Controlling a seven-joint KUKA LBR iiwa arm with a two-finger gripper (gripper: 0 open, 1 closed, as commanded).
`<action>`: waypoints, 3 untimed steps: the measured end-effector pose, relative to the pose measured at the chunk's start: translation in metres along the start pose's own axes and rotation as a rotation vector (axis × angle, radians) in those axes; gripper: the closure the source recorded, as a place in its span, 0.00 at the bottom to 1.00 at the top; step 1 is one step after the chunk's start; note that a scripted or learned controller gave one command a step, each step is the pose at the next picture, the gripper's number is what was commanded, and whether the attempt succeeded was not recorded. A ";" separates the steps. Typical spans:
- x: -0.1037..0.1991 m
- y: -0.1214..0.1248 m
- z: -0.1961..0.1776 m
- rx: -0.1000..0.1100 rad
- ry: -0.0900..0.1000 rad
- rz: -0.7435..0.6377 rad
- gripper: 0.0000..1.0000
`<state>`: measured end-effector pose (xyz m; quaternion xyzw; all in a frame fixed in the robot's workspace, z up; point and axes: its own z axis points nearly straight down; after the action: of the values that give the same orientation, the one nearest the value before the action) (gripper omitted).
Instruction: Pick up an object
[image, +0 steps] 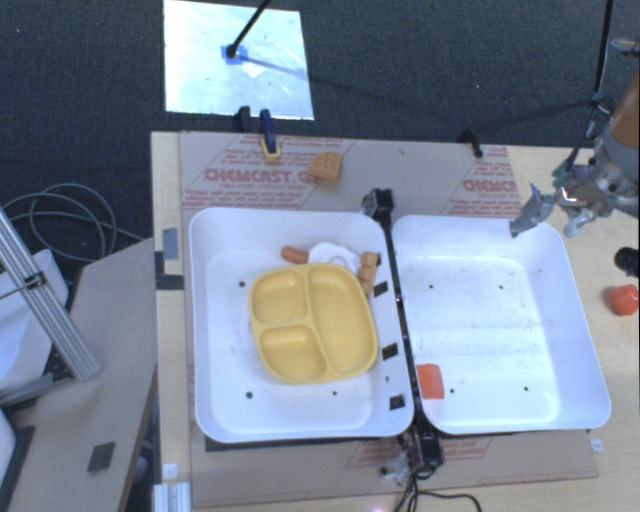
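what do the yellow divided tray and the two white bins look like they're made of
The yellow divided tray looks like molded plastic: uniform color, rounded compartments, a soft satin sheen. The left bin and right bin look like thin, smooth formed plastic, with rounded corners and rolled rims, though coated material can't be ruled out.

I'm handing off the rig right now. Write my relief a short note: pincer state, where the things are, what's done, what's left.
Pincer: open, holding nothing, over the far right corner of the right bin.
Left bin: yellow tray in the middle; behind it an orange sausage, a white piece and a tan piece by the divider.
Right bin: one orange block at the near left corner.
Outside the bins: a waffle on the board behind the left bin, an orange thing on the bench at right.
Done: nothing picked.
Left: the whole pick. The orange block looks like the easiest reach.
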<state>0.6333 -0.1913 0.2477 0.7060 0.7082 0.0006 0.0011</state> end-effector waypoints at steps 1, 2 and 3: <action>0.073 -0.088 -0.115 -0.008 0.002 -0.007 0.00; 0.036 -0.128 -0.175 -0.006 -0.002 0.004 0.00; 0.175 -0.146 -0.296 -0.015 0.004 -0.016 0.00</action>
<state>0.4862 -0.0168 0.5431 0.7001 0.7140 0.0073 0.0053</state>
